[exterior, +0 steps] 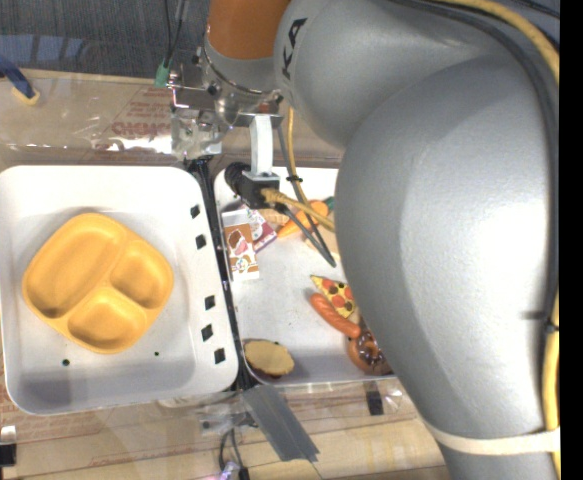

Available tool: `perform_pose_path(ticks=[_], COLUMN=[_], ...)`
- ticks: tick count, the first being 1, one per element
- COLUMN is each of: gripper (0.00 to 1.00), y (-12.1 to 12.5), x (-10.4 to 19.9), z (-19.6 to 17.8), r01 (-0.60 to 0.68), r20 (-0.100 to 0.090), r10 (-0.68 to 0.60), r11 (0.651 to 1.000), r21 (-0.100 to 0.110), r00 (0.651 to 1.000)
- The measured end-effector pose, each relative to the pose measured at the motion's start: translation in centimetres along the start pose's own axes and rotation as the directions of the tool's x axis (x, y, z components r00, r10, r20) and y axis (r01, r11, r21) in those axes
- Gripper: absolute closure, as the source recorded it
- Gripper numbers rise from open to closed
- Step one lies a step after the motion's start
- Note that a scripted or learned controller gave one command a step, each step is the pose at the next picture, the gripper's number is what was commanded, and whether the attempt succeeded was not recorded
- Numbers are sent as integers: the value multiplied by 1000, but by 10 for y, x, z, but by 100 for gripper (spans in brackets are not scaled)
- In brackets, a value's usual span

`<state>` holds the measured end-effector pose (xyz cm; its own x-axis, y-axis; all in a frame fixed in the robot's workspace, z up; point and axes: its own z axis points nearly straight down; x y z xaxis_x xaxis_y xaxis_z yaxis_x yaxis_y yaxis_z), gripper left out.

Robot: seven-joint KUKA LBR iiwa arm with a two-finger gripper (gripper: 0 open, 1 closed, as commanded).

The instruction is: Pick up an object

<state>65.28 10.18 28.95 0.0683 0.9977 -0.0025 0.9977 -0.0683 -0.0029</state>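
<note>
My gripper (197, 138) hangs over the back rim where the two bins meet, above the dividing wall. In the right bin (289, 340) lie a small printed carton (239, 247), an orange toy food piece (308, 212), a pizza slice (330, 289), a red sausage-like piece (335, 314), a brown ring-shaped piece (368, 351) and a brown bun (268, 359) near the front left corner. The carton lies just below and right of the gripper. The big grey arm covers the right part of this bin.
The left bin (11, 200) holds a yellow divided plate (98, 281) at its middle. A clear plastic sheet (81, 118) lies behind the bins. A grey bracket (281, 423) sticks out at the front edge between the bins.
</note>
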Motion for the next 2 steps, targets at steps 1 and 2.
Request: perform_pose_path(ticks=[1,2], gripper=[100,100], y=[0,-1], x=[3,5], z=[-9,-18], r01=[11,22], r20=[2,4], r10=[-11,-22], r11=[1000,1000], r21=[3,5], r00=[1000,1000])
